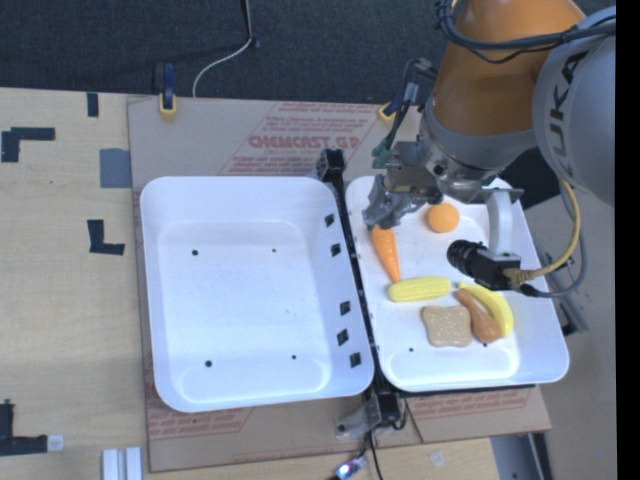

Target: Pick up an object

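Red mirrored print on the cardboard sheet [290, 143] is unreadable. The gripper [385, 211] hangs over a tapered orange carrot [387, 253], at twelve o'clock from a knobbly yellow corn cob [419, 289]; its grip state I cannot tell.

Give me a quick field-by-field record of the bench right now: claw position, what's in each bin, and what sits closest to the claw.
claw: low over the right bin, near its upper left corner, at the top end of the carrot
right bin: holds carrot, orange ball, corn cob, bread slice, banana, sausage-like piece against the banana
left bin: white, with small dark dots on its floor
nearest to claw: carrot
grasp: cannot tell
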Controlling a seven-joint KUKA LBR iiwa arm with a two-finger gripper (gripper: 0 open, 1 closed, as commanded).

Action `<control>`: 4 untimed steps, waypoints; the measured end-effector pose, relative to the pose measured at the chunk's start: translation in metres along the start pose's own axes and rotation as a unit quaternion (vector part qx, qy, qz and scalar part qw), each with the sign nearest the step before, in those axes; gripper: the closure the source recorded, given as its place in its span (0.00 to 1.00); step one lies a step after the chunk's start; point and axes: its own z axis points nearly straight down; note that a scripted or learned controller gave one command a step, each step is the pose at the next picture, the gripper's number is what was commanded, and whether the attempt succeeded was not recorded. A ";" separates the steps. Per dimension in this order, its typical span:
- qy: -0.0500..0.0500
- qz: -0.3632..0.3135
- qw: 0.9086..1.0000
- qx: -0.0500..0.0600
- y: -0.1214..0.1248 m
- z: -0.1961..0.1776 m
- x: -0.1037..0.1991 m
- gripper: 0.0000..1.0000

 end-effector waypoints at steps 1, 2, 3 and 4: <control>0.000 0.000 1.000 -0.001 -0.021 -0.042 0.005 1.00; -0.001 0.001 1.000 0.001 -0.006 -0.032 0.012 1.00; 0.000 -0.001 1.000 0.001 -0.039 -0.040 0.050 1.00; 0.000 -0.001 1.000 0.000 -0.057 -0.055 0.082 1.00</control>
